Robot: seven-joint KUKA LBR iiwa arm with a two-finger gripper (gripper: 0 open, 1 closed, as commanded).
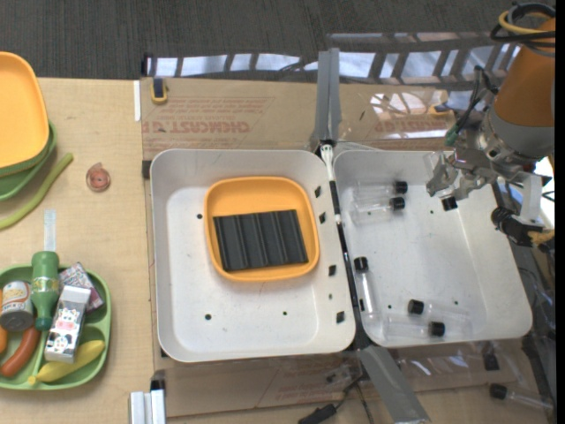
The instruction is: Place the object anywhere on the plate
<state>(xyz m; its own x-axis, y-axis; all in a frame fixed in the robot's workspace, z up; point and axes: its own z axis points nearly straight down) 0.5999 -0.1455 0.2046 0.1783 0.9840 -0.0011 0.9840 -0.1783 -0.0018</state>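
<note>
The orange plate [261,203] sits in the middle of the left bin [177,263], at the centre of the frame, and a dark ribbed slab [261,240] already lies flat on its lower half, fully inside the rim. That reads to me as the object resting where the task wants it.

The arm [528,87] is at the upper right of the frame, with its pincer [446,184] over the far corner of the right bin [512,316], well apart from the plate. From here I cannot tell whether it is open or closed.

Small clear vials with black caps [397,203] lie scattered in that right bin. To the lower left, a green tray [97,347] of toy food stands on the bench [106,228], outside both bins.
</note>
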